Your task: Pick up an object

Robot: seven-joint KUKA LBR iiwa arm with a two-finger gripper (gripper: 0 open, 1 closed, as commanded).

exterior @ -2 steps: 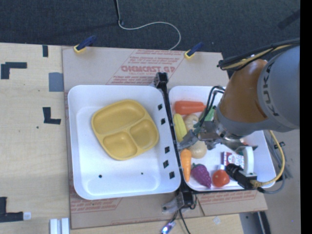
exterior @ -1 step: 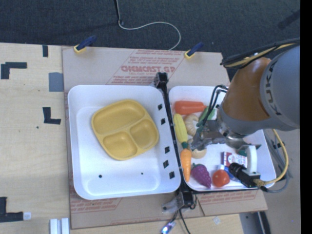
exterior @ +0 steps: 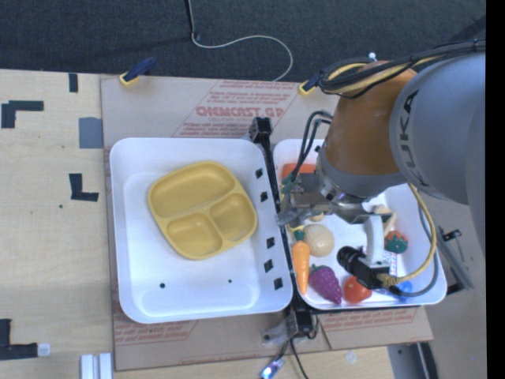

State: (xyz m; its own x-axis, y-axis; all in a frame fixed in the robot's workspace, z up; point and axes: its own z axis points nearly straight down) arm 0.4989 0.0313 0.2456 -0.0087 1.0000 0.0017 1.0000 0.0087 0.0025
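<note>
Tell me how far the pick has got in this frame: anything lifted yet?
Done: the arm is over the right bin. In hand: nothing visibly; the carrot, grapes, tomato and pale egg-like piece all lie on the bin floor. The yellow tray sits in the left bin. Left: grasp and lift one item.

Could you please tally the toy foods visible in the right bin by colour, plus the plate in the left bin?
Orange carrot: 1
Purple grapes: 1
Red tomato: 1
Cream egg: 1
Yellow divided plate: 1
Total: 5; the arm hides more of the right bin.
</note>
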